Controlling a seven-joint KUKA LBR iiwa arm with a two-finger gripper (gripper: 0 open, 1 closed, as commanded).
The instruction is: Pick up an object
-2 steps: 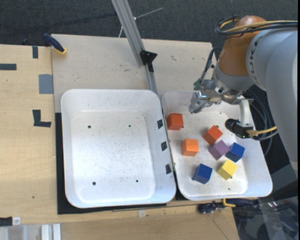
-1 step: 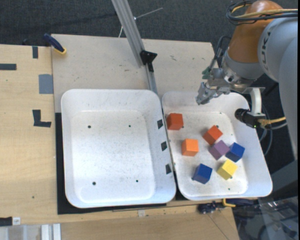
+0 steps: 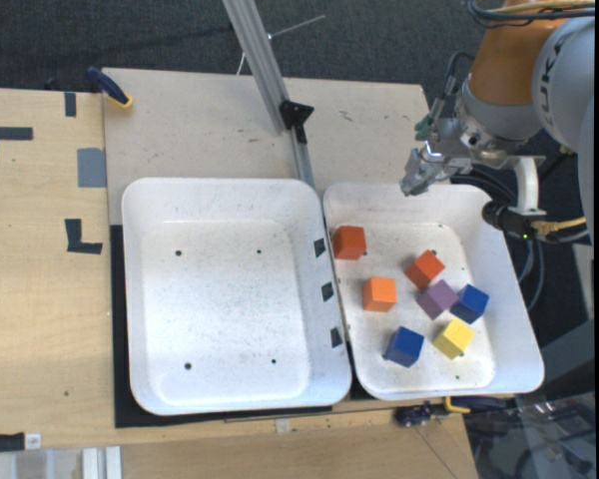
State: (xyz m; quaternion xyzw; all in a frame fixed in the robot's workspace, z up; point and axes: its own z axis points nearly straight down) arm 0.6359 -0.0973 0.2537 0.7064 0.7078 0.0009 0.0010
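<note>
Several small blocks lie in the right bin: a red-orange one near its left side, an orange one in the middle, a red one, a purple one, a blue one, a yellow one and another blue one. My gripper hangs over the bin's far edge, above and apart from the blocks. Nothing shows between its tips.
The left bin sits beside the right one, with a black divider strip between them. A slanted metal rail runs down to the bins' far junction. A blue and yellow tool lies at the bench's far left.
</note>
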